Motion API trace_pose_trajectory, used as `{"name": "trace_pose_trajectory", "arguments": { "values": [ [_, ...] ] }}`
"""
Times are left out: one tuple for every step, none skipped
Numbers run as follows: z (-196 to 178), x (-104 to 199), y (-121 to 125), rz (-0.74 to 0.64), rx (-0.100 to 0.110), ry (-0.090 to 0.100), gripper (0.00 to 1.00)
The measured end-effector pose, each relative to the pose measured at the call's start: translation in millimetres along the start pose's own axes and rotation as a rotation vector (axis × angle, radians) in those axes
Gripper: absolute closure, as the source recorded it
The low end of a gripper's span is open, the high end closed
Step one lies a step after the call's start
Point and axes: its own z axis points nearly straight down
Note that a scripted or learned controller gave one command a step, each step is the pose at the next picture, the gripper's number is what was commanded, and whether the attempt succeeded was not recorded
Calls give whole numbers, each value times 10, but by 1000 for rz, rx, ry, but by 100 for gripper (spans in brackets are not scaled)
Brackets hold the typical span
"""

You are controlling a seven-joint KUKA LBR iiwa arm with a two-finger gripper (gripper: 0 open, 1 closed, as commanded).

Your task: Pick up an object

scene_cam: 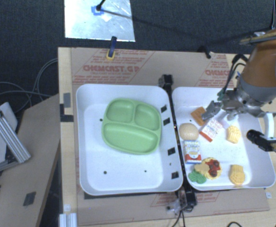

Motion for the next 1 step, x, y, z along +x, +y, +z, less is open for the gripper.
{"name": "trace_pose_trajectory", "arguments": {
  "values": [
    [-67, 1, 29, -2, -13, -2, 0]
  ]
}}
